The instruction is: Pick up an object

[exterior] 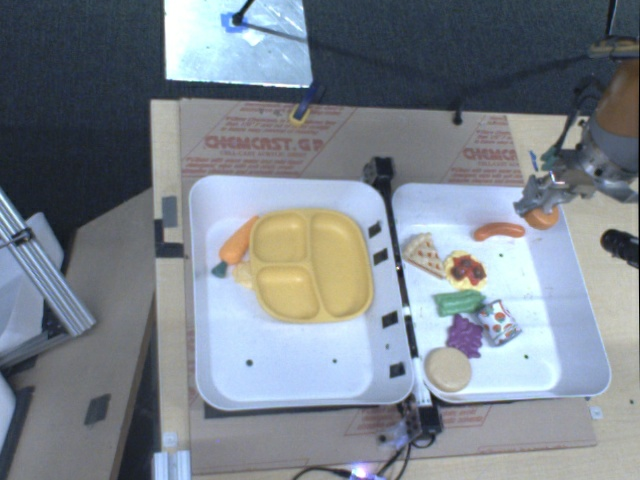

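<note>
My gripper hangs over the far right corner of the right bin. A small round orange object sits between its fingertips, overlapping the bin's rim, and the fingers are shut on it. Lying in the right bin are a red-orange sausage, a pizza slice, a red and yellow piece, a green pepper, purple grapes, a small can and a tan round bun.
The left bin holds a yellow divided plate, with a carrot along its left side. A black divider runs between the bins. A shiny metal sheet lies beyond the bench.
</note>
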`<act>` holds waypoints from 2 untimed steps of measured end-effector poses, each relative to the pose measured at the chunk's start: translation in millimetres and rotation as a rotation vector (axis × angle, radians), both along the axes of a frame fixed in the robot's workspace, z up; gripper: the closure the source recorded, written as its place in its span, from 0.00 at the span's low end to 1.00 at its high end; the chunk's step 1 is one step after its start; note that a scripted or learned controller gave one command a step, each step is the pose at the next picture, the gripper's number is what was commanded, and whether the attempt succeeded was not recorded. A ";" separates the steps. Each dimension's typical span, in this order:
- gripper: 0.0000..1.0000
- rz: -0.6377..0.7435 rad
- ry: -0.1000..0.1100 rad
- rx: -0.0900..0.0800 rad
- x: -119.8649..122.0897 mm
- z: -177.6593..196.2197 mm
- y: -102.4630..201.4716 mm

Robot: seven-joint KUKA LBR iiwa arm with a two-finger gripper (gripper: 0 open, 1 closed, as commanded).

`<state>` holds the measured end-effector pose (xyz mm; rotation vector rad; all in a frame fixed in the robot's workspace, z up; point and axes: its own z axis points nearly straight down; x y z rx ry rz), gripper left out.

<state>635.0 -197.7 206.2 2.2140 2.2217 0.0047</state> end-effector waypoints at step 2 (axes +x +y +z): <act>1.00 0.003 0.004 0.001 -8.9 25.7 45.2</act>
